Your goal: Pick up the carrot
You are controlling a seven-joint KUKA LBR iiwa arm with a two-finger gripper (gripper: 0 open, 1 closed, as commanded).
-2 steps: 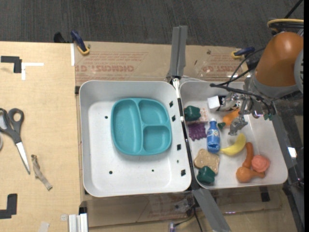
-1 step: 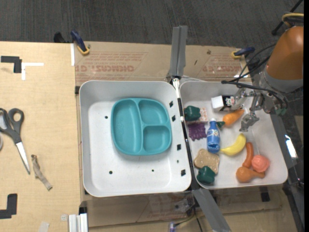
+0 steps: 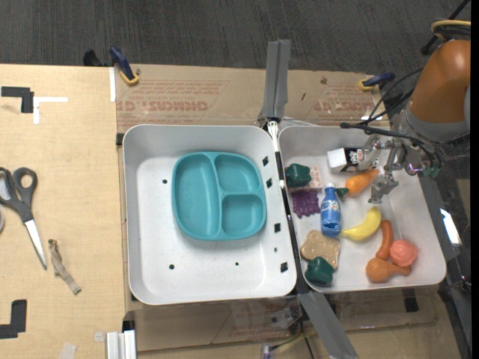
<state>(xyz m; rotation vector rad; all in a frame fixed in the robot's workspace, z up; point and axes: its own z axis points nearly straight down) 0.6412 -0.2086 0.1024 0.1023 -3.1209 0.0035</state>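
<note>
The carrot (image 3: 361, 181) lies in the right bin (image 3: 429, 275), toward its far side, its long axis slanting from a green top at the near-left, beside the blue bottle (image 3: 330, 210), up to an orange tip at the far-right. The hand (image 3: 383, 187) hangs just right of that tip, almost touching it, with the banana (image 3: 362, 226) nearer the camera. Whether the hand is apart or together I cannot tell. A grasp probably wants a short shift left along the carrot.
</note>
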